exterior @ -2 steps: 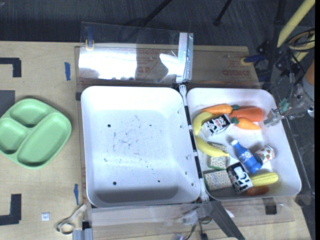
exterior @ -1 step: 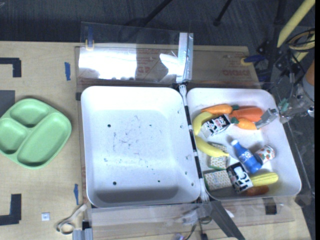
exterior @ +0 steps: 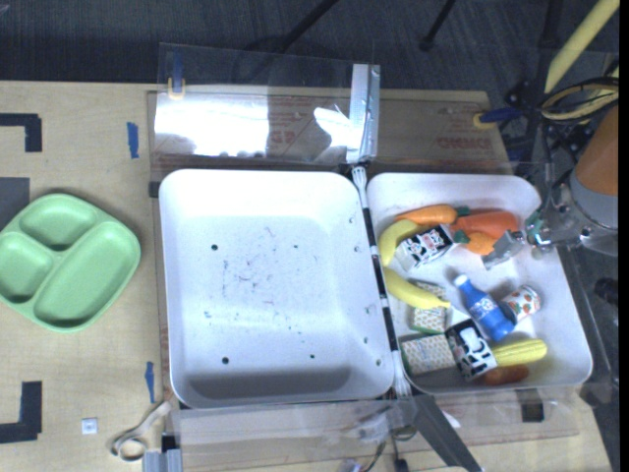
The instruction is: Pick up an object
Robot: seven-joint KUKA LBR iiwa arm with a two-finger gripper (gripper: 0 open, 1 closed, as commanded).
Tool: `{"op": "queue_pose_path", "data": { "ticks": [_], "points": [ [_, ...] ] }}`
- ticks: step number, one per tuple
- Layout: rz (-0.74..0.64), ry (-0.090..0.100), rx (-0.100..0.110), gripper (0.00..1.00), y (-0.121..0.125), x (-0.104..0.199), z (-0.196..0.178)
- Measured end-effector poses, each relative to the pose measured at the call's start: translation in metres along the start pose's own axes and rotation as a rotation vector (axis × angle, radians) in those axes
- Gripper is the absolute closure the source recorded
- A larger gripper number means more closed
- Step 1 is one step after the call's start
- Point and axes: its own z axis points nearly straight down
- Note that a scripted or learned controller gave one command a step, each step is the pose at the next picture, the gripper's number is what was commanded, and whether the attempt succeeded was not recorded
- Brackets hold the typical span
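Arm: the grey KUKA arm with the orange band is seen at the right edge, above the right shallow white plastic bin (exterior: 575, 357).
Gripper: the two-finger metal gripper (exterior: 513, 245) is positioned at the far right of that bin, just beside the orange carrot-shaped toy (exterior: 486, 226).
Jaws: the opening cannot be told; no object is seen gripped.
Task objects: the yellow plastic banana (exterior: 405, 281), blue bottle with white cap (exterior: 482, 308), black-and-white carton (exterior: 427, 246) and yellow corn cob (exterior: 521, 351) are gathered in the right bin.
Left bin: the larger white bin (exterior: 265, 283) is located left of it.
Bench, left: a green divided plate (exterior: 67, 261) is placed well apart.
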Motion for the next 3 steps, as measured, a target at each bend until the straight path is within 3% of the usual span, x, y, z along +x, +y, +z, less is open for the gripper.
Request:
{"op": "queue_pose_path", "data": {
  "ticks": [1,2,3],
  "points": [
    [-0.105,0.006,-0.007,0.00,0.054,-0.013,0.048],
    [-0.115,0.000,0.018,0.00,0.073,0.000,0.057],
    [-0.116,0.003,0.020,1.00,0.073,0.001,0.046]
  ]
}}
